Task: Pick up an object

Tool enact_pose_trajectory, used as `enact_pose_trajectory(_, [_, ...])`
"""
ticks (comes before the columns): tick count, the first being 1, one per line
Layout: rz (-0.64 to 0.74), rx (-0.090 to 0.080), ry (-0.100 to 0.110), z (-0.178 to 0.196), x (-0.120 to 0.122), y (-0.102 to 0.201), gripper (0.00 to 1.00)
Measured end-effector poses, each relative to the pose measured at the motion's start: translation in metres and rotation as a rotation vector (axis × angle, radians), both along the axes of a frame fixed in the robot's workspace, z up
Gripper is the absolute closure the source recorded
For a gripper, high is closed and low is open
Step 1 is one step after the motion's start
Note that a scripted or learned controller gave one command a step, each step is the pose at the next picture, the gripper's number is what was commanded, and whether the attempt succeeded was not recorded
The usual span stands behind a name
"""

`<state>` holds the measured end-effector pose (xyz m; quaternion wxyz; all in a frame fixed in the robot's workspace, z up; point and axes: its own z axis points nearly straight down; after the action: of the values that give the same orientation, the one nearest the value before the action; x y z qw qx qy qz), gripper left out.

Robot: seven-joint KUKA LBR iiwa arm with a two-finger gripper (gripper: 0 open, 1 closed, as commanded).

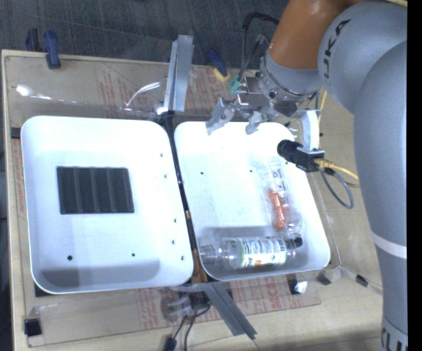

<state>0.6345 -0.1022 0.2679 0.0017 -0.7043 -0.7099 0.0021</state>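
The grey two-finger jaws [235, 118] hang spread apart and grasp nothing, above the far rim of the right white shallow bin [218, 196]. A clear plastic bottle with a black cap [251, 252] lies on its side along that bin's near wall, just beside an orange-filled clear packet [279, 199].

Arm [371, 123] cut off at right

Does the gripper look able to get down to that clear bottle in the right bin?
Probably yes. The gripper hangs over the right bin's far edge, the bottle lies uncovered along the near wall, and nothing stands between them.
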Motion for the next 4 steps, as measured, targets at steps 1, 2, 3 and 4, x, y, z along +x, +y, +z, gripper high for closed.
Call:
enact_pose_trajectory(1, [0.005, 0.001, 0.003, 0.009, 0.0, 0.002, 1.0])
enact_pose_trajectory(2, [0.005, 0.001, 0.003, 0.009, 0.0, 0.001, 0.0])
enact_pose_trajectory(3, [0.101, 0.001, 0.0, -0.082, -0.067, -0.082, 0.0])
enact_pose_trajectory(4, [0.104, 0.002, -0.001, -0.106, -0.07, -0.108, 0.0])
